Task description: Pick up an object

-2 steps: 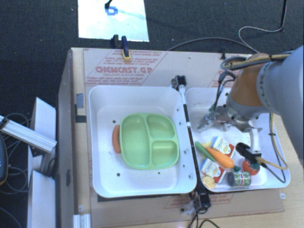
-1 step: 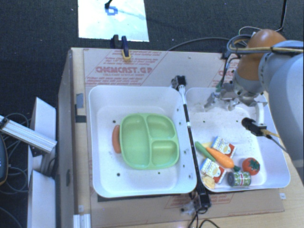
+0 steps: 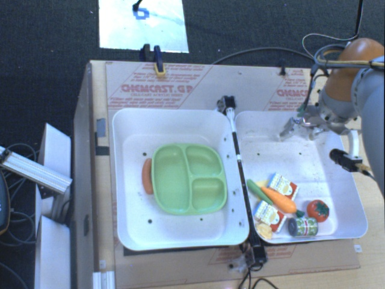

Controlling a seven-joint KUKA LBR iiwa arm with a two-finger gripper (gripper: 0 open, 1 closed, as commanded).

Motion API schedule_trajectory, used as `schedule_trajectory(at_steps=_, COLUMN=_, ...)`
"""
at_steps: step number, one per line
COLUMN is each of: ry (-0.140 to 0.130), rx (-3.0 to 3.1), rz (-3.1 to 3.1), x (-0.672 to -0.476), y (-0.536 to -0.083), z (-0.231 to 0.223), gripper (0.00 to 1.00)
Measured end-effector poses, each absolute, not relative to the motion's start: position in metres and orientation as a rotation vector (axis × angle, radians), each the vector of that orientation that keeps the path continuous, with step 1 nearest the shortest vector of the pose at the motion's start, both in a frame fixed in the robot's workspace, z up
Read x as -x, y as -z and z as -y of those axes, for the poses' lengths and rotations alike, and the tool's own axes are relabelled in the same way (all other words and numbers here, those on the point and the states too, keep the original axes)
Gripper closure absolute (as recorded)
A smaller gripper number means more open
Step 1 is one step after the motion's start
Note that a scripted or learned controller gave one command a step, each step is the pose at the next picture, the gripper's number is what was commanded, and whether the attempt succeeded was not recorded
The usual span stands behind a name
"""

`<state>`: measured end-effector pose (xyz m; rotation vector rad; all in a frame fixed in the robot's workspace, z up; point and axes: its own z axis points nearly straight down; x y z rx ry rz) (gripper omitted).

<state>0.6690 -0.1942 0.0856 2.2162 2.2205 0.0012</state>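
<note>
Over the right bin's (image 3: 361, 218) far corner, the gripper (image 3: 296, 127) hangs with fingers slightly apart, holding nothing. To pick well, it likely should travel toward the near corner, where a carrot (image 3: 279, 200), tomato (image 3: 317, 209), can (image 3: 302, 226) and small cartons (image 3: 283, 185) cluster. The left bin (image 3: 129, 161) holds a green tray (image 3: 188, 179) beside a sausage (image 3: 147, 176).

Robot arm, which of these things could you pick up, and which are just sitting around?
For the job:
end effector
carrot
tomato
can
two small cartons
green vegetable
orange sausage

Just lying about:
green divided plate
left bin
right bin
clamp
</note>
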Motion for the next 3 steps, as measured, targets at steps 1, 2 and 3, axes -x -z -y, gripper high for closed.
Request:
schedule_trajectory(at_steps=1, ry=-0.003, rx=-2.217, rz=-2.227, x=-0.670, y=-0.086, z=0.204, gripper=0.00)
schedule_trajectory(at_steps=2, ry=-0.006, rx=-2.208, rz=-2.225, x=-0.671, y=-0.098, z=0.205, gripper=1.00)
schedule_trajectory(at_steps=3, ry=-0.005, rx=-2.207, rz=-2.226, x=-0.671, y=-0.097, z=0.205, gripper=0.00)
